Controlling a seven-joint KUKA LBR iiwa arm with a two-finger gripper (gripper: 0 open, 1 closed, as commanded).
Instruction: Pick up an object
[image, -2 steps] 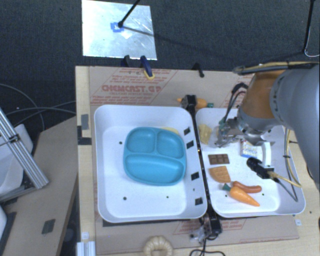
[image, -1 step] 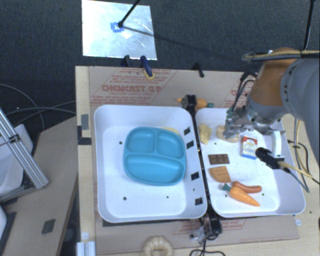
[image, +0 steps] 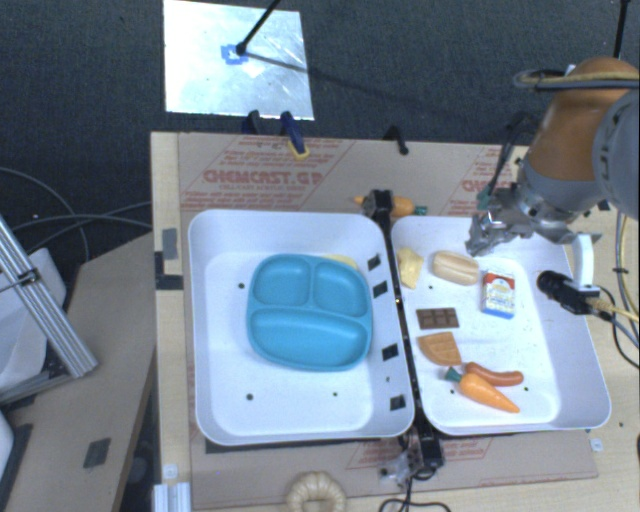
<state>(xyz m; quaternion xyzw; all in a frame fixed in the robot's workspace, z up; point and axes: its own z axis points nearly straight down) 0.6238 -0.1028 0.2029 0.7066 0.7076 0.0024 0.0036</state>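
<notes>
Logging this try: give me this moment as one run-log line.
gripper: over right bin's far edge | nearest: bread roll, carton | nothing seen held | blue tray: left bin

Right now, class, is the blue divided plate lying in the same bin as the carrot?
No: the blue divided plate lies in the left bin, while the carrot lies in the right bin.

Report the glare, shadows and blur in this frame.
Camera view: strong glare washes out the shiny sheet on the dark floor; lighting over both bins is even, with soft shadows under the blue tray; the carrot reads sharp, while the hand looks slightly soft.
</notes>
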